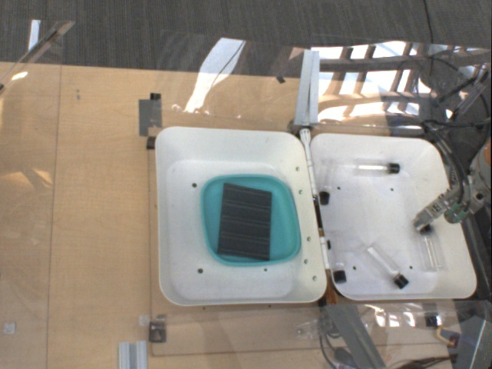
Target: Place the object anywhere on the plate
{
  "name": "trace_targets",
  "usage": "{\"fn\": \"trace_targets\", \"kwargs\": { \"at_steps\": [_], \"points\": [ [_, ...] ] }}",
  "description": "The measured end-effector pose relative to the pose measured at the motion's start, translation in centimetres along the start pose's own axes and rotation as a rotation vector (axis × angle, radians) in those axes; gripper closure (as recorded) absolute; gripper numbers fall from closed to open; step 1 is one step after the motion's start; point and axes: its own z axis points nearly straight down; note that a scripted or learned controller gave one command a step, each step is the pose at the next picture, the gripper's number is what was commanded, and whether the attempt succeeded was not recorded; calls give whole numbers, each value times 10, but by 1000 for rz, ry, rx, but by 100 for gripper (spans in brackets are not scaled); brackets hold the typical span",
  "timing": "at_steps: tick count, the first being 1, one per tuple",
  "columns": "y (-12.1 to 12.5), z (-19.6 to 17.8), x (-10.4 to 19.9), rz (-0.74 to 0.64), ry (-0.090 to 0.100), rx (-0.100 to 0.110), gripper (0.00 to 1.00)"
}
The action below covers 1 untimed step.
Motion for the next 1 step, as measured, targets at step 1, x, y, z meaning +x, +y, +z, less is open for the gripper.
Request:
{"fn": "trace_targets", "kwargs": {
  "at_steps": [1],
  "points": [
    [43,11,37,-127,3,2,100]
  ]
}}
